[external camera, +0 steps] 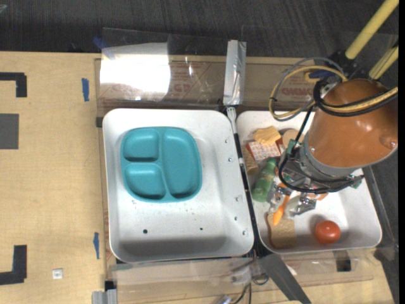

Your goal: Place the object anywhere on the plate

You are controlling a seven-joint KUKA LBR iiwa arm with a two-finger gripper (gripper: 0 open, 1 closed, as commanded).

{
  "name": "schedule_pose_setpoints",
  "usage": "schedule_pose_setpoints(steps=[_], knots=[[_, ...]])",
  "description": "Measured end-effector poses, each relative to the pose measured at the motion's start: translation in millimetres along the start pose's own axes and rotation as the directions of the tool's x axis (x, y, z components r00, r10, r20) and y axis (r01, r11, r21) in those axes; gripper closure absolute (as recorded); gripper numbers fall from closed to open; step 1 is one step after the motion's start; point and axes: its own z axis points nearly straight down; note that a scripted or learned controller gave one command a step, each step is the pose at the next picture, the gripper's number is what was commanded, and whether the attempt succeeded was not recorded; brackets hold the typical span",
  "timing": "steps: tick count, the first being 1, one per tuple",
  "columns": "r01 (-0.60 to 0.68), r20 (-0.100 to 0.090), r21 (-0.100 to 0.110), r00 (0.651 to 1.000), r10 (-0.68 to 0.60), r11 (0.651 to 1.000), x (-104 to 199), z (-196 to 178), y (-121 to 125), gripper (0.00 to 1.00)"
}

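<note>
The gripper (292, 198) hangs low over the right bin (361, 223); I cannot tell how its jaws stand. Crowded just left of it lie blocky, soft-looking toy foods (266, 145). A smooth red tomato (327, 231) sits near, down-right. The glossy teal divided plate (161, 163) rests well left in the left bin (190, 233), bare white floor around it.

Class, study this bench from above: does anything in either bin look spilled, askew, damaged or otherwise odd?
Nothing stands out. The teal plate lies flat in the left bin. The right bin holds a loose cluster of small items under the gripper, with a red ball apart; nothing has spilled.
</note>
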Motion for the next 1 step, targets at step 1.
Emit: schedule_pose_setpoints(steps=[1], knots=[[0.179,0.002,0.006,0.984,-0.179,0.984,-54.3,-98.4,-5.1,1.0]])
